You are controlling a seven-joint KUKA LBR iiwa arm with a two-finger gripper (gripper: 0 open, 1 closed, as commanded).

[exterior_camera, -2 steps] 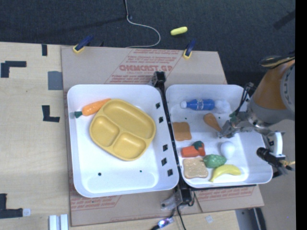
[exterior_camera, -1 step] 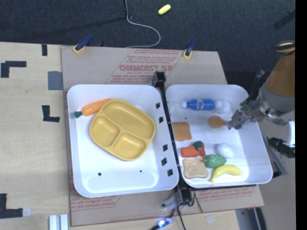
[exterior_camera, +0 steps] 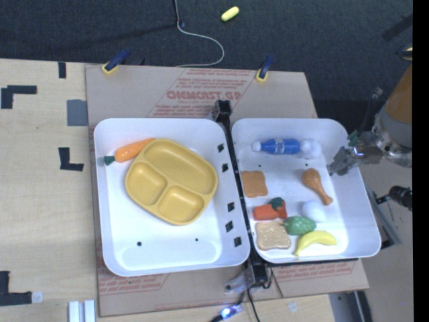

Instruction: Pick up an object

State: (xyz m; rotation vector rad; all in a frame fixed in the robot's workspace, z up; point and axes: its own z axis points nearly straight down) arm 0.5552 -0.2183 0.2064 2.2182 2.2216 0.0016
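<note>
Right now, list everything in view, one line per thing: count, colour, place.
bins: 2, white, side by side on the bench
tray: 1, yellow, three compartments, left bin
carrot: 1, orange, left bin, by the tray's far-left edge
bottle: 1, blue, right bin, far side
drumstick: 1, brown, right bin
bread slices: 2, tan, right bin's left side
tomato: 1, red, right bin, middle
green vegetable: 1, right bin, near side
banana: 1, yellow, right bin, near edge
clamps: 2, blue-yellow, cardboard's far edge
gripper: 1, grey, at right bin's right rim
</note>
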